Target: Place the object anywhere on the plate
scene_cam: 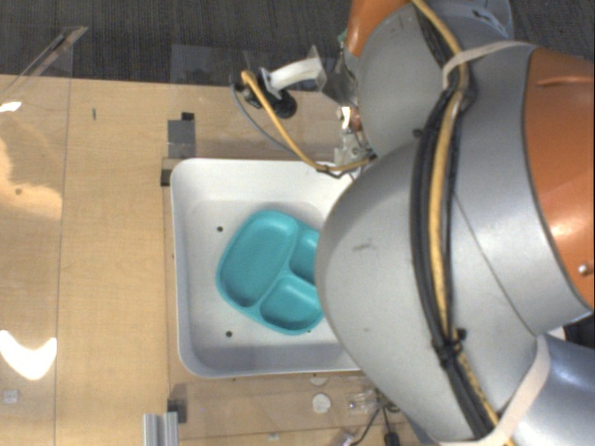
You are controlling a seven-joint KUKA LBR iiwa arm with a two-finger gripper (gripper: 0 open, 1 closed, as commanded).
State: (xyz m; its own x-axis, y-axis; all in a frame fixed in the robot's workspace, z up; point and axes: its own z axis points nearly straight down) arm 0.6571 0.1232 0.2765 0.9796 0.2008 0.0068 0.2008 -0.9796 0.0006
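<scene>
Plainly, the teal divided plastic plate (270, 272) sits in the shallow white bin (191, 277) (stiff, light, slick, I judge); the end effector's state I cannot tell.

The arm (446, 249) reaches in from the right, its big grey rounded links filling the right half of the camera view, with orange bands at the upper and right edges. Black and yellow cables, strapped with pale ties, run along its casing. The tool is hidden under these links.
</scene>
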